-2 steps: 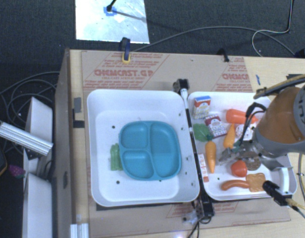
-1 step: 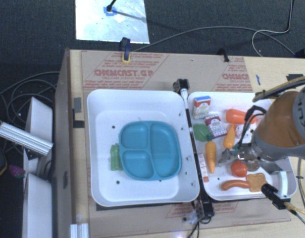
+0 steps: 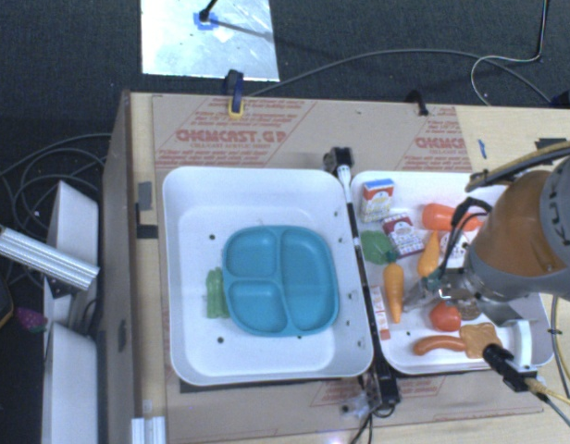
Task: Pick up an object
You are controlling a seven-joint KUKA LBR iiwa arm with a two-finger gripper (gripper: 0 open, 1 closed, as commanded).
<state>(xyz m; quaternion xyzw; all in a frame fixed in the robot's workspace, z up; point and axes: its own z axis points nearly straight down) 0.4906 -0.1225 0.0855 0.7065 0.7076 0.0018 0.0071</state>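
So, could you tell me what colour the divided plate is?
Light blue; the divided plate shows in the camera view.

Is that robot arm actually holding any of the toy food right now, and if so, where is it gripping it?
It cannot be told. The gripper sits low in the right bin, just above the red tomato and beside the carrot, but no item visibly sits between its fingers.
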